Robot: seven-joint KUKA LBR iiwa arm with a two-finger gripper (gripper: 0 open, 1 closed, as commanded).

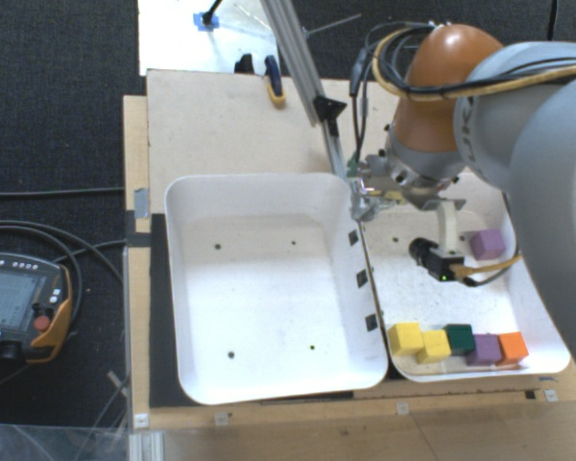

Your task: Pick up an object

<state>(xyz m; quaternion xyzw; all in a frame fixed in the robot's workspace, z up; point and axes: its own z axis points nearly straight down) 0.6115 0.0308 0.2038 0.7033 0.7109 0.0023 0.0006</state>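
1. Hovering at the far end of the right bin [408,291], the gripper [367,200] is seen close against the wall shared with the left bin [259,286]. Whether it is released or clenched cannot be told, and nothing is seen held in it.
2. The objects on offer are all found in the right bin. A lone purple block [487,245] lies near the outer wall, and a row of blocks [459,344] is packed along the near wall.
3. The step in hand is judged to be the approach. A target should be chosen before any descent is made.
4. The lone purple block is judged the easier pick, since free space is left around most of it. The gripper should be centred over it and lowered straight.
5. The row is judged harder, because its blocks touch one another and little room is left between them.
6. A descent at the present spot is best avoided, as the shared wall would likely be struck.
7. A slanted metal rod [298,46] ends just beside the wrist and should be cleared. A teach pendant [14,305] lies well apart, off the bench.
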